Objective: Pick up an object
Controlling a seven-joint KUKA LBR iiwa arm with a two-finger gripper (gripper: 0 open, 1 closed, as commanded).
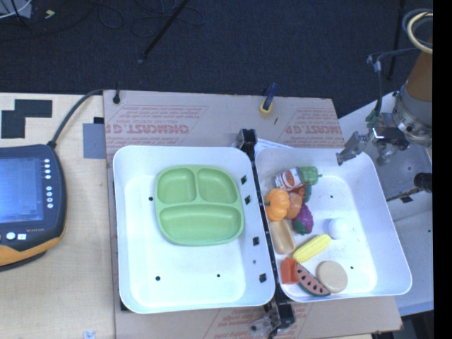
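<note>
The end effector hangs at the upper right, above the far right corner of the right bin, clear of everything in it; whether it is spread or pressed together cannot be told from this angle. The arm rises behind it at the picture's right edge.

The surface is pale wood, with a brown cardboard sheet under both bins. The left bin is smooth white plastic with rounded corners; a green plate, divided into three compartments, lies in its middle, with bare floor all round it, widest along the near side. A grey-and-orange handheld pendant lies at the far left, well apart from the bins.

In the right bin the toys crowd the left wall and near edge, leaving the right half and far corner open. A tan bun lies by the wall, a yellow corn cob beside it, a round biscuit touching a watermelon slice. Farther back sit an orange pumpkin, purple grapes, a red-and-white can and a green piece. A white egg lies alone.
</note>
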